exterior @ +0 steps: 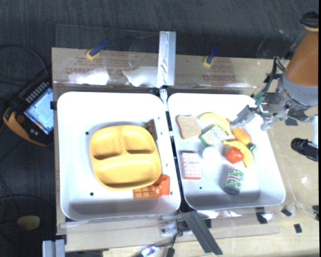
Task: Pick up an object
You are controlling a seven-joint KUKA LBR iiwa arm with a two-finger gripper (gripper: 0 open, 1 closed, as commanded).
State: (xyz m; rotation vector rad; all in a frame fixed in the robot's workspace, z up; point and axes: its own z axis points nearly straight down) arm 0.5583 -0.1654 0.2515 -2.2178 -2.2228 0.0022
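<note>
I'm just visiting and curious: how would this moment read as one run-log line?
arm: at right | gripper: above right bin | nearest: banana | left bin: yellow tray

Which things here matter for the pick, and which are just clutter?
For the job:
claw over the right bin
toast slice
tomato
banana
green can
red-and-white packet

Lying about:
yellow divided tray in the left bin
handheld pendant off the bench

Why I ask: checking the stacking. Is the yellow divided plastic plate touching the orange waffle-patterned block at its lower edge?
Touching. The camera view shows the yellow divided plate overlapping the orange waffle-patterned block, with no gap between them.
</note>
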